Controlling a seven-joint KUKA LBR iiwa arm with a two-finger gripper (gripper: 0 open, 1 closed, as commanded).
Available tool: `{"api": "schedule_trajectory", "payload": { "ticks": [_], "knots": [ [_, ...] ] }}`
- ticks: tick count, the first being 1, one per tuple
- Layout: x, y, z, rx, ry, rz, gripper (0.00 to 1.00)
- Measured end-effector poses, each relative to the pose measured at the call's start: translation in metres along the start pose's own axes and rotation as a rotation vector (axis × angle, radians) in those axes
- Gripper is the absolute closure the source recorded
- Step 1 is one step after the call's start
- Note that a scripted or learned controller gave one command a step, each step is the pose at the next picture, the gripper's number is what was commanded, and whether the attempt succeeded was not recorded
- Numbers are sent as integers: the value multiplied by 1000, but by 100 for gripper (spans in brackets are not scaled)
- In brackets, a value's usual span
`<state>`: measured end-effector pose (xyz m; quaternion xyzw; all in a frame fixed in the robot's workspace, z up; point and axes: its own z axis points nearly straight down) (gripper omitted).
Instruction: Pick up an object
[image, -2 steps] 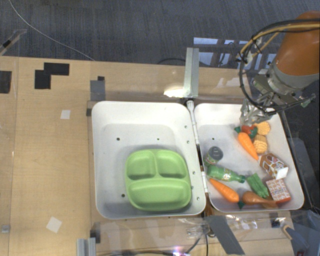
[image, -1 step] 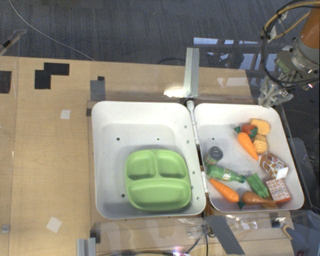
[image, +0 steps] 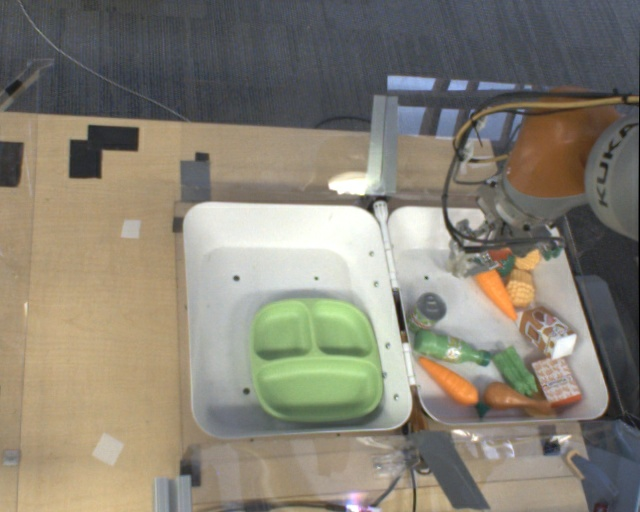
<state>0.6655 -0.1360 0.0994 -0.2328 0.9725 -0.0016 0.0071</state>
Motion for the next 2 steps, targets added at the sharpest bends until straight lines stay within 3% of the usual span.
{"api": "schedule_trajectory", "payload": {
  "ticks": [1, 2],
  "knots": [
    [4, -28, -186, 7, -7, 133, 100],
    [1, -27, -196, 7, -13, 131, 100]
  ]
}}
